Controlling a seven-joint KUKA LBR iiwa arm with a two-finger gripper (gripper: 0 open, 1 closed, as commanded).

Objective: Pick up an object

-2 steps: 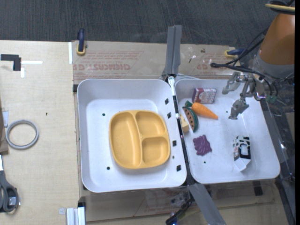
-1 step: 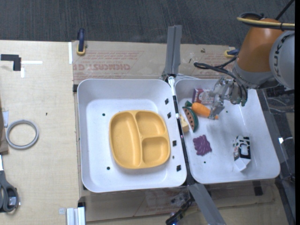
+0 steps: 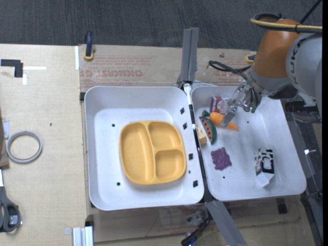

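The right bin (image 3: 287,137) holds several small items. An orange carrot-like toy (image 3: 223,120) lies at its upper left, next to a watermelon slice (image 3: 209,128) and a pale wedge (image 3: 201,135) by the left wall. A red-and-white packet (image 3: 218,104) sits just behind them. A purple grape bunch (image 3: 221,158) lies mid-bin, and a black-and-white carton (image 3: 265,164) lies to the right. My gripper (image 3: 231,110) reaches in from the upper right, slanted down-left, with its tip right over the orange toy and the packet. Nothing shows as lifted.
The left bin (image 3: 100,137) holds a yellow three-compartment plate (image 3: 152,151). A divider rail (image 3: 195,137) separates the bins. On the bench at left lie a grey tape ring (image 3: 22,146) and scissors (image 3: 9,214). The orange-banded arm (image 3: 277,47) hangs over the right bin's back edge.
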